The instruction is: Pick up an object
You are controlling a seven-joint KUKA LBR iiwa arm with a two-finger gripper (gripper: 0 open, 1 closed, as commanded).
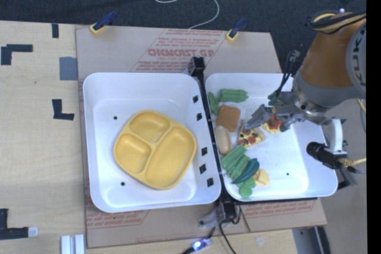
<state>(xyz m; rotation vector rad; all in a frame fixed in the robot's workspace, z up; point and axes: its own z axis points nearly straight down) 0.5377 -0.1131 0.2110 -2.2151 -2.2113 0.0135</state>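
Two shallow white bins sit side by side on a cardboard sheet. The left bin (95, 128) holds a yellow divided plate (155, 149), lying flat with its long axis running from about ten o'clock to four o'clock.

The right bin (297, 181) holds the small toy foods, gathered along its left wall, the nine o'clock side. At the twelve o'clock end of the cluster lies a green pepper-like piece (232, 94), its long axis roughly three to nine o'clock. Just below it a brown bread-like piece (228, 116) stands with its long axis near twelve to six, touching a pale roll (224, 140) beneath. Towards six o'clock a bundle of green bean pods (237, 162) points from about one o'clock to seven o'clock, with a teal piece (247, 171) alongside and a small yellow piece (262, 177) at its three o'clock side. A small pizza slice (250, 138) with red dots lies just right of the roll.

The arm (333, 68) reaches in from three o'clock. Its gripper (265, 119) hangs low over the middle of the right bin, fingers pointing towards eight o'clock, right next to the pizza slice. A small red and yellow object (274, 124) sits close against the gripper; whether it is between the fingers, and how far the pincer is parted, I cannot tell.
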